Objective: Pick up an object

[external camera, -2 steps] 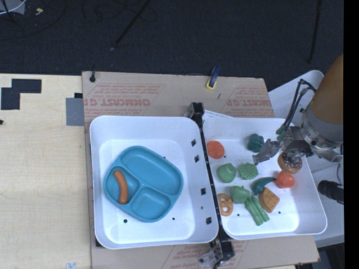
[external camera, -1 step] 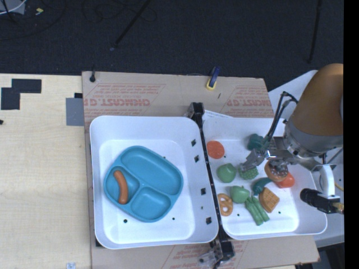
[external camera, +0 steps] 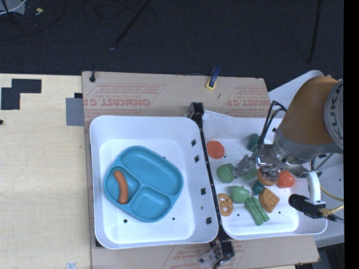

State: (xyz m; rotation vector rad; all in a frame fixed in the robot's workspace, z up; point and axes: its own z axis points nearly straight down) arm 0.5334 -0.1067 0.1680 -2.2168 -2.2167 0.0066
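Sausage (external camera: 120, 186) lies in a blue tray (external camera: 160, 175) in the left bin (external camera: 101, 150). Toy foods, 1 orange ball (external camera: 215, 148) among them, lie in the right bin (external camera: 235, 129). Gripper (external camera: 255, 165) is low over them.

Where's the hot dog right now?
The hot dog lies in the left compartment of the blue divided plate, inside the left white bin.
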